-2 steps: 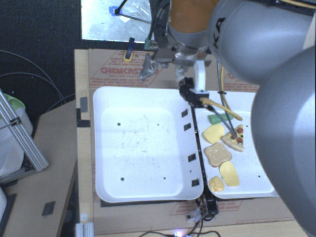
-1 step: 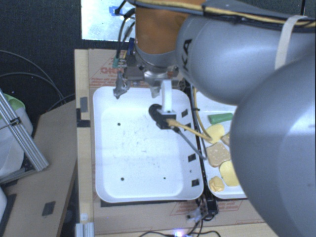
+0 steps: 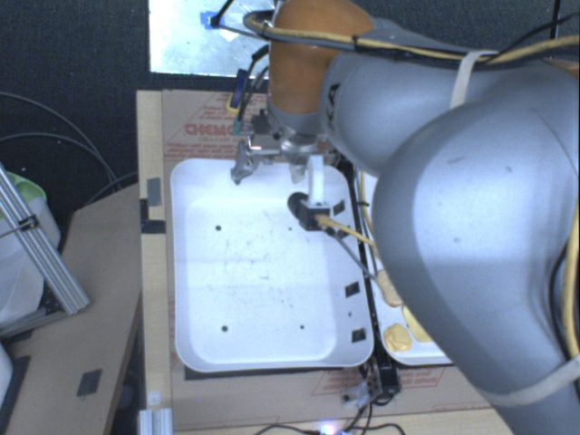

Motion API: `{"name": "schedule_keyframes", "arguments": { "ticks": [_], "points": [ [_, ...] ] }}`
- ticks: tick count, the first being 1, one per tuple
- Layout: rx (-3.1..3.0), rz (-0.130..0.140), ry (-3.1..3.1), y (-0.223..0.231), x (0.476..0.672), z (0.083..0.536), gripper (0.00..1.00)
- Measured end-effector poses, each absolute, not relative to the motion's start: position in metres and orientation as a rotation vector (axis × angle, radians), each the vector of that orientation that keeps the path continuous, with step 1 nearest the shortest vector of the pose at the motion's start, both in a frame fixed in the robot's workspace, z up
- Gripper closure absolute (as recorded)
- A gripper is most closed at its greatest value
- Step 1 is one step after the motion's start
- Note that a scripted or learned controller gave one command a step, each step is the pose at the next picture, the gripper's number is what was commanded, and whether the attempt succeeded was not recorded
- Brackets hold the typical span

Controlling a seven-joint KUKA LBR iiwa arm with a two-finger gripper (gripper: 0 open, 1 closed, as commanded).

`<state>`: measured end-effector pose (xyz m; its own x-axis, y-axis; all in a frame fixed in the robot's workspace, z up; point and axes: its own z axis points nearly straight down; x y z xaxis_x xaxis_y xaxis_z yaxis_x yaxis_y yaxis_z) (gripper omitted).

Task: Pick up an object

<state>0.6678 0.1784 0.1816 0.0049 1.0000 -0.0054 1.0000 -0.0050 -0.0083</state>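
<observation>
Two shallow white bins lie side by side under my arm (image 3: 453, 179), which comes in from the right and covers most of the right bin (image 3: 417, 355). My gripper (image 3: 243, 163) hangs at the far edge of the left bin (image 3: 263, 279), close to its far left corner, just below the orange band (image 3: 304, 53) of my wrist. Whether it stands wide or narrow I cannot tell from this angle, and I see nothing between its tips. A few small dark specks dot the left bin's floor. The things to pick are in the right bin, well apart from my gripper: a pale yellow lump (image 3: 396, 337) sits near that bin's near left corner, and a longer pale yellow piece (image 3: 389, 287) lies just beyond it along the left wall, both partly hidden by my arm. Both bins rest on a brown cardboard sheet (image 3: 195, 130) with red print, and a silvery plate (image 3: 195, 25) lies beyond it on the dark floor.
</observation>
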Motion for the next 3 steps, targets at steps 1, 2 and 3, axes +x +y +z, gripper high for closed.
{"name": "schedule_keyframes", "arguments": {
  "ticks": [1,2,3],
  "points": [
    [-2.212,0.009,-2.223,0.22,0.665,0.077,0.0],
    [-2.216,-0.006,-2.229,0.219,0.67,0.096,1.0],
    [-2.214,-0.02,-2.232,0.238,0.595,0.223,1.0]
  ]
}}
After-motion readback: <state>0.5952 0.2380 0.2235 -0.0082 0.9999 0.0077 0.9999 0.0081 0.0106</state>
